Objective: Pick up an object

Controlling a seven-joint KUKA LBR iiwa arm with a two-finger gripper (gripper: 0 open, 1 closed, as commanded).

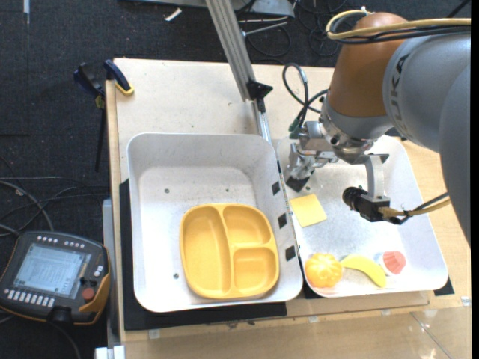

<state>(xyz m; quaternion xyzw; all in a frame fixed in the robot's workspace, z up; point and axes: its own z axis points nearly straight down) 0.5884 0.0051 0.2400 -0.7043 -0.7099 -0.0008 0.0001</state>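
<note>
A: Grey and orange, the KUKA arm leans over the right bin; its gripper hangs just above a yellow square slice. Finger spread: cannot tell from here.

B: And the left bin?

A: A yellow divided tray, well left of the fingers. Below them, at the right bin's near edge: an orange, a banana, a small red piece.

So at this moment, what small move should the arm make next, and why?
Probably a short descent onto the yellow square block. The claw sits just above the block's upper edge in the right bin, with nothing visibly between its fingers, and the orange, banana and red piece lie farther off.
</note>
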